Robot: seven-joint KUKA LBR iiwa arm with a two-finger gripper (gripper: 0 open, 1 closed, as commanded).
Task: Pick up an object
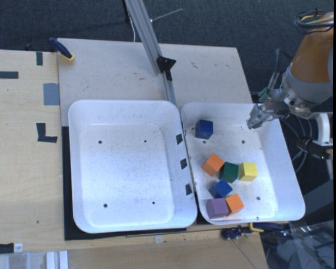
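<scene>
The right bin (280, 167) holds several small cubes. A dark blue cube (204, 129) lies alone near its far left part. Closer to the front sit an orange cube (213, 165), a green cube (230, 172), a yellow cube (248, 171), a blue cube (220, 189), a purple cube (217, 207) and a second orange cube (234, 204). My gripper (256, 119) hangs over the bin's far right edge, well to the right of the dark blue cube, and I see nothing between its fingers.
The left bin (78, 150) stands beside the right one. A slanted metal rail (148, 32) runs from the top down to the gap between the bins. A blue and yellow tool (61, 49) lies on the bench at the far left.
</scene>
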